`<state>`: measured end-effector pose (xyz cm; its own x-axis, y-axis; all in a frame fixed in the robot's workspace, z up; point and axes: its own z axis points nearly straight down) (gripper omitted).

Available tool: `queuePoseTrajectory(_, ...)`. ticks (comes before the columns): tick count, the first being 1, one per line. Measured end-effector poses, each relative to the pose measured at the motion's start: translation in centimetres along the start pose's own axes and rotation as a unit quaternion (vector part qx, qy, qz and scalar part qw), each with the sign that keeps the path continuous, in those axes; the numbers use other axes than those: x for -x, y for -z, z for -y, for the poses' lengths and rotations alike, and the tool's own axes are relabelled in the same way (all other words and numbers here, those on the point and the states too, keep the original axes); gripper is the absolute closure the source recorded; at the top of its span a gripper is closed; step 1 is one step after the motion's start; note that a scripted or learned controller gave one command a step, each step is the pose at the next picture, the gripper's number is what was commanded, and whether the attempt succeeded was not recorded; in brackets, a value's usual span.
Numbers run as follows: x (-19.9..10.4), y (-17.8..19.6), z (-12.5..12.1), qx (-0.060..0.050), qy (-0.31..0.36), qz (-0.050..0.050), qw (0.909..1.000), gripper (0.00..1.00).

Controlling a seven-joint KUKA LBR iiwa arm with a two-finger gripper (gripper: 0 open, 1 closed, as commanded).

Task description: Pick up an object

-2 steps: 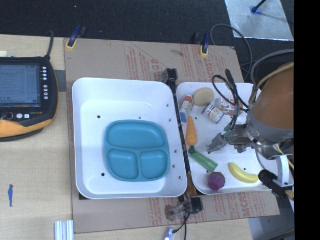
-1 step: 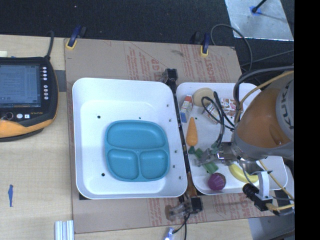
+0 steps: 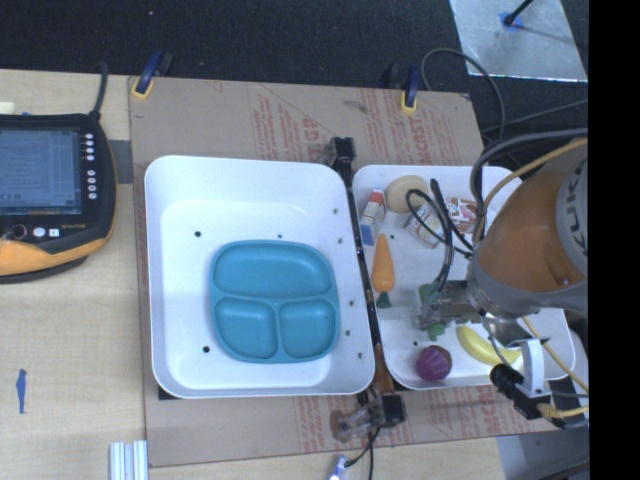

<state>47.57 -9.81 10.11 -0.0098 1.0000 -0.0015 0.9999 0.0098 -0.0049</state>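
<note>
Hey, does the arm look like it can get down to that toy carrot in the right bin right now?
Probably yes. The carrot lies by itself near the left wall of the right bin, with nothing on top of it. The gripper is low in the same bin, just to the carrot's right.

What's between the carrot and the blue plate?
In the camera view, the bins' two white walls lie between the carrot and the blue plate, plus bare white bin floor.

Handheld screen pendant [image 3: 45, 193] at bench's left edge; clamps [image 3: 148, 76] pin cardboard sheet [image 3: 300, 118].
</note>
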Motion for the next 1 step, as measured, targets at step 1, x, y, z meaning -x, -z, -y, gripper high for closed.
queuePoseTrajectory(1, 0.0, 0.0, 0.0, 0.0, 0.0, 0.0, 1.0, 0.0)
